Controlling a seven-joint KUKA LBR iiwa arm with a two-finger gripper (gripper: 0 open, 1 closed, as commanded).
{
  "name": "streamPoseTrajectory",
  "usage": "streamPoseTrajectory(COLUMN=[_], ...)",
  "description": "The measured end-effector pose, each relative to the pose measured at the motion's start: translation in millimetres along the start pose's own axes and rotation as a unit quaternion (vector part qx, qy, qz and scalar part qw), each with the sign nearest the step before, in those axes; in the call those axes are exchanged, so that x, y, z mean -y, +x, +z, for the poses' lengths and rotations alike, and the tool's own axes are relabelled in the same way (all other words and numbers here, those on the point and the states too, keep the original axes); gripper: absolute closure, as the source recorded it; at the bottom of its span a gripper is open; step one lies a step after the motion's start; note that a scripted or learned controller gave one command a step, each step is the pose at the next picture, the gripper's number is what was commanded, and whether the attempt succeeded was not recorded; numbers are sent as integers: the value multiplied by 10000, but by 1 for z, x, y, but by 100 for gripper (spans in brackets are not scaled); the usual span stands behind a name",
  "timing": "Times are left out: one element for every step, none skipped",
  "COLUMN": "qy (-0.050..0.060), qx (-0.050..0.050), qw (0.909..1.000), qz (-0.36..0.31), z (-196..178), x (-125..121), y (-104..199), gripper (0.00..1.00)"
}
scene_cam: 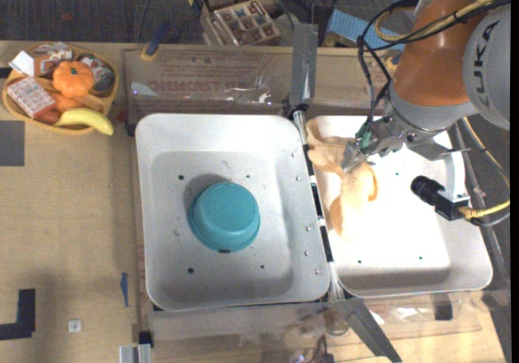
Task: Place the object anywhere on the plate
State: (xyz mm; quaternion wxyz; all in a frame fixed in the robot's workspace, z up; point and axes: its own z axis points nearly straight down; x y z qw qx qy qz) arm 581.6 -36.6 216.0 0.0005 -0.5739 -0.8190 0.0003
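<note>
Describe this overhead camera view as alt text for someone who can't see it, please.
A grey and orange robot arm reaches from the right over the right white bin, its gripper low above a floppy pale orange object near that bin's left wall. The left white bin holds an upside-down teal plate.

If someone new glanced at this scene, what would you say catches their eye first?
Probably the teal plate, lying alone in the middle of the left bin. Next comes the grey arm with its orange band, reaching in from the right so that its gripper sits over a pale orange object at the right bin's left side. A basket of toy fruit rests at the bench's far left corner.
</note>
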Motion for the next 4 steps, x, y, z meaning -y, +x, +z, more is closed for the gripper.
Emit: streamPoseTrajectory(qy=[-8, -13, -18, -18], qx=[4, 7, 10, 12], qw=[9800, 9215, 8269, 8270], qz=[-1988, -3884, -5624, -5623], z=[-13, -11, -10, -10], x=[-8, -24, -26, -26], y=[52, 93, 142, 142], gripper=[100, 100, 100, 0])
